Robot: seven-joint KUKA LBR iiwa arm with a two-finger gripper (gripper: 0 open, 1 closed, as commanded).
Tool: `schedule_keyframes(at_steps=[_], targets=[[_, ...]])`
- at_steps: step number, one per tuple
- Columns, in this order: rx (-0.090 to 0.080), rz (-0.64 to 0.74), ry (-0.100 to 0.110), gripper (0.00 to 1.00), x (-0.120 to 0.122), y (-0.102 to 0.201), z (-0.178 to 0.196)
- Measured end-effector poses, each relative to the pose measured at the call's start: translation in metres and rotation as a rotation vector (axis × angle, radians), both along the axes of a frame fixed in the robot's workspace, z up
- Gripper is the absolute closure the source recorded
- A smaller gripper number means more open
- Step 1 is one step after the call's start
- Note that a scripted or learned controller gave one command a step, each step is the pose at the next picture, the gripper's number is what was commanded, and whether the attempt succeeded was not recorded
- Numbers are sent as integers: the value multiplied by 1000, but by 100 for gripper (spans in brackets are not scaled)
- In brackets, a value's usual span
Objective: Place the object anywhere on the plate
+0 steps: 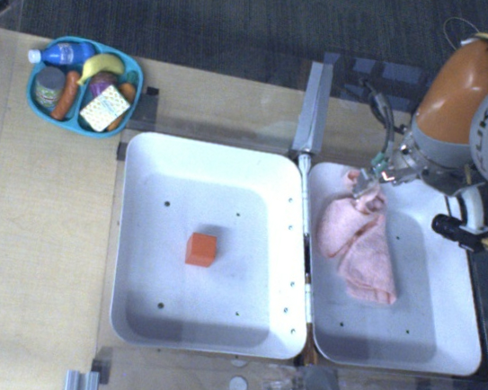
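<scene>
Camera view from above, read from left to right. Far left, near the top of the bench: blue plate (66,124), outside both bins, already crowded with toy food, such as a blue bottle (65,54) and a banana (105,63). Not much bare room on it.

Next, the left bin (136,219), with a small orange cube (202,250) sitting flat near its middle, all alone, well apart from the arm.

Then the right bin (440,342), with a pink cloth (365,249) lying crumpled in its left half. Long and thin in shape, running from the top of the bin down and a bit to the right. Top end bunched up into a point.

Right at that top end: the gripper (376,180), touching or just above the bunched tip. Too small and too blurry to tell if open or shut, or if any cloth is truly caught in it. Behind it, the grey and orange arm (478,88), coming in from the right.

Best guess at the thing to move: the pink cloth, being the one at the gripper. Plate far off to the left of the gripper and a little higher up, past the whole left bin. So a long trip leftward, with the loose lower end of the cloth likely to hang and drag.
</scene>
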State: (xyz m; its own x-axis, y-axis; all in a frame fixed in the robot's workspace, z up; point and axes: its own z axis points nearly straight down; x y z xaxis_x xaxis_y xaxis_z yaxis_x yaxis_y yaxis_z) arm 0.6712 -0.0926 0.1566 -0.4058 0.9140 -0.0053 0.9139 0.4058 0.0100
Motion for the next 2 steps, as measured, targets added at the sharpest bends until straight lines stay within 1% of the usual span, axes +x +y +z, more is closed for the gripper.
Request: schedule_keyframes(at_steps=[1,2], targets=[[0,13,-1,100,-1,-2,45],[-1,18,0,100,2,-1,70]])
